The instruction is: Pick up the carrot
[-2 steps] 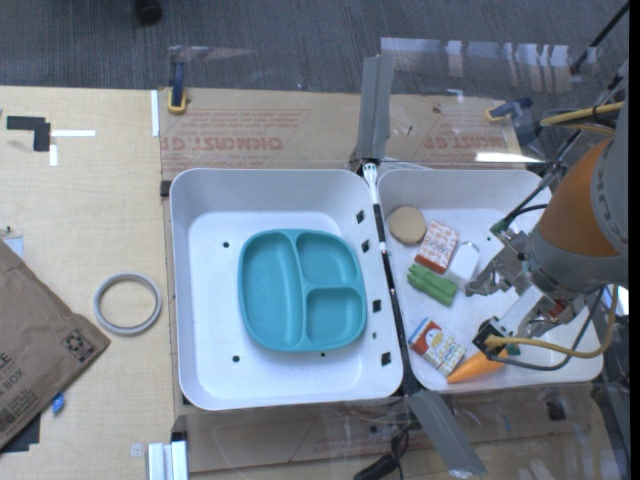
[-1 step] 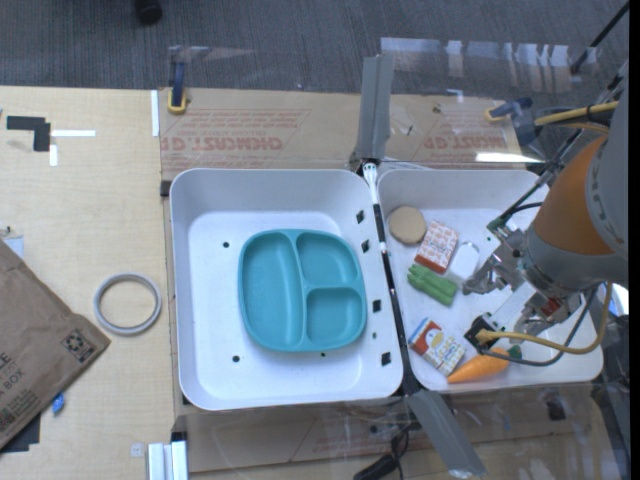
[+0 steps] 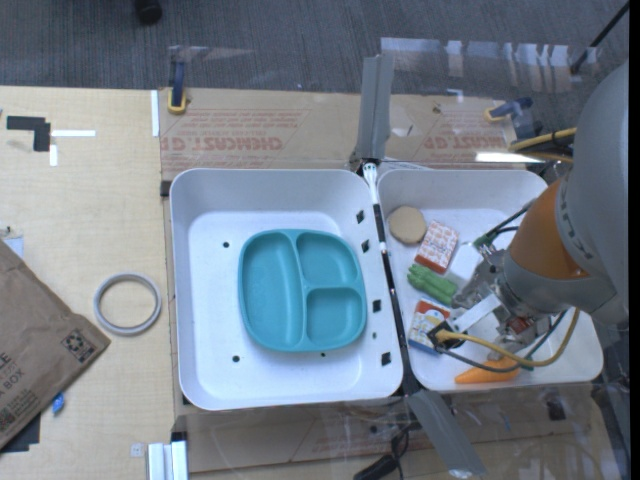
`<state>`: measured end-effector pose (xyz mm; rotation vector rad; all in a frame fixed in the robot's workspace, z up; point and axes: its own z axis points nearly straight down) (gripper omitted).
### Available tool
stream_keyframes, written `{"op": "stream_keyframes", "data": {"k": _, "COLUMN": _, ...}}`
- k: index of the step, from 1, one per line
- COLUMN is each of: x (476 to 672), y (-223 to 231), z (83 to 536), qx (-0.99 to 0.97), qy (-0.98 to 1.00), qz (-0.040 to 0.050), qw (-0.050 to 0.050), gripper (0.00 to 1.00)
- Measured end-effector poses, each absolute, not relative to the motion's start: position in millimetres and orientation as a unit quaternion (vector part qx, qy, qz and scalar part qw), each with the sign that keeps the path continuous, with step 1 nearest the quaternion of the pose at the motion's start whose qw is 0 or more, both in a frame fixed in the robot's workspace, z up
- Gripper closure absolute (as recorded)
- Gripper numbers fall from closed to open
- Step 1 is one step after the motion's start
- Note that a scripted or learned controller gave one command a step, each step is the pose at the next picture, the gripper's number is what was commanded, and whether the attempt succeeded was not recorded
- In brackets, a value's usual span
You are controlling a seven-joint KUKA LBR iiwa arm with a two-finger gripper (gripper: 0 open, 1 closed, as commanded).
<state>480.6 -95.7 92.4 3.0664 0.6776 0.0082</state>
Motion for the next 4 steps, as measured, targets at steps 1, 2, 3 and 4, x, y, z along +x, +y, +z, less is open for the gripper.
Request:
{"op": "stream_keyframes", "data": {"k": 1, "x": 476.1, "y": -109, "z": 89, "qx": 0.929, "qy": 0.369, "qz": -0.003, "qw": -0.002, "gripper": 0.0}}
{"op": "stream_keyframes", "data": {"k": 2, "x": 476.0, "y": -109, "z": 89, "qx": 0.929, "qy": 0.369, "qz": -0.003, "qw": -0.002, "gripper": 0.0}}
{"op": "stream_keyframes", "data": {"k": 3, "x": 483.7, "y": -69, "z": 189, "qx": 0.987, "qy": 0.16, "qz": -0.0033, "qw": 0.0, "gripper": 0.0}}
{"op": "stream_keyframes", "data": {"k": 4, "x": 477.8, "y": -81, "z": 208, "qx": 0.987, "qy": 0.163, "qz": -0.0032, "qw": 0.0, "gripper": 0.0}}
